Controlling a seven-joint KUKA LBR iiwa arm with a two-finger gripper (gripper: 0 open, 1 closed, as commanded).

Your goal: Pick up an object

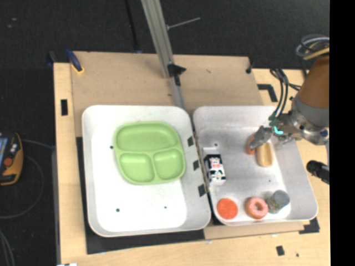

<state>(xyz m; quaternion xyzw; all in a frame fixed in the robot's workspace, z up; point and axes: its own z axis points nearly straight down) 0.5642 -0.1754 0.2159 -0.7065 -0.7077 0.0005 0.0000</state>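
The tan bread-like piece (265,154) lies in the upper right part of the right bin (238,121), and your gripper (259,143) sits right at its top end, touching or nearly so. You cannot tell whether the fingers are apart or closed on it, so judge the pick as not yet done: the piece rests on the bin floor.

Further out you have a small printed box (215,168), an orange disc (227,208), a pink doughnut (257,207) and a grey lump (278,200). The left bin (100,204) holds a green divided tray (149,152). Both bins sit on the wooden desk (122,76), dark floor around it.
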